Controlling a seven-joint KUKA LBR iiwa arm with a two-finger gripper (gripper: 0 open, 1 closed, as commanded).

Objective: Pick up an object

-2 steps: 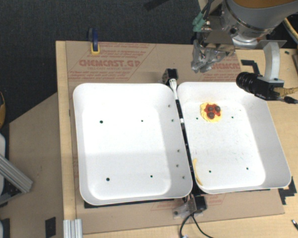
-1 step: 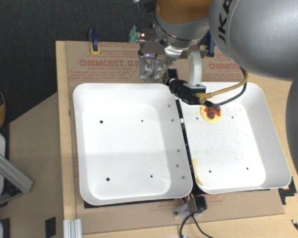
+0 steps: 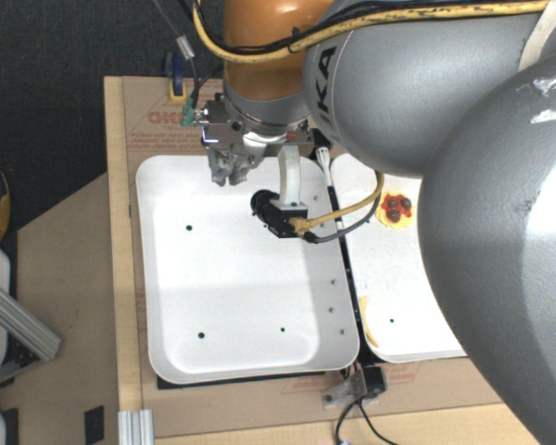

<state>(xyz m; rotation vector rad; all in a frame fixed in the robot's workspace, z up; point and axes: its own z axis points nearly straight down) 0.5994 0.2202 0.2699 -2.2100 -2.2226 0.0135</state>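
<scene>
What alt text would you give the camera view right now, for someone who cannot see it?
A grey arm with an orange band reaches from the right over the far edge of the left white bin, its gripper low above the bin floor. A small orange and red object lies in the right bin, partly hidden behind the arm.

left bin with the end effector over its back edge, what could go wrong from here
1. The end effector hangs by the back rim of the left bin; descending there, it may hit the rim instead of an object.
2. The yellow cable loops low across the divider and could snag.
3. The orange and red object lies in the right bin, part hidden by the arm, so a pick may miss it.
</scene>
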